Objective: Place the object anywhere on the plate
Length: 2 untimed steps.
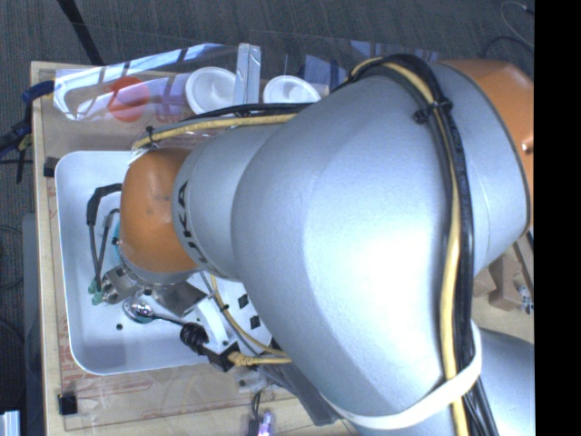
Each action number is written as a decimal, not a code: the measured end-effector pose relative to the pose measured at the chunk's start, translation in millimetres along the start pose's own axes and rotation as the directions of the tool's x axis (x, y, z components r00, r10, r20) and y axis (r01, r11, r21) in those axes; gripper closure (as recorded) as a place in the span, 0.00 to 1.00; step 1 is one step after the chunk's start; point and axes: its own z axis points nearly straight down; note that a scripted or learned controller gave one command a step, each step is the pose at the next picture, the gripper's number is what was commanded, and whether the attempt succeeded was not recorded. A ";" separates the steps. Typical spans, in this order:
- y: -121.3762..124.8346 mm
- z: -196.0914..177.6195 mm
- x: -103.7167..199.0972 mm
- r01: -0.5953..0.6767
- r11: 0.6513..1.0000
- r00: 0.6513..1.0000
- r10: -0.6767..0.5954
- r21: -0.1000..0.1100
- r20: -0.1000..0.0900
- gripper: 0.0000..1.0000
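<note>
Object position: we can't pin it down. A small shiny round piece (138, 312) sits just below the gripper (114, 287) on the floor of the white bin (73, 234). It could be the object or part of the tooling, too small to tell. Gripper state: we cannot tell how far open it is or whether it has anything, because the orange band (152, 218) and wrist housing sit right over it from this angle. The gripper is low inside the bin, with the bin's left wall near on its far side and bare floor around it. The grey arm (363, 243) covers everything to the gripper's right, so we can't locate the plate either. Our read is that we're at the pick or just after it, with placement not yet done. To do this step well, we should confirm the grasp before travelling. Lift straight up, clear of the bin floor, then check for something in the gripper before committing to the transfer. We should keep the lift vertical and slow so a marginal grip doesn't shed the object against the bin wall. The yellow cable (449, 243) and the black loops (95, 209) beside the gripper should stay clear of the bin rim. Lower onto the plate before releasing, don't drop.
</note>
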 end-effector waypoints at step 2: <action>-14.8 15.5 -35.0 -0.171 0.985 0.985 0.171 -0.005 0.001 1.00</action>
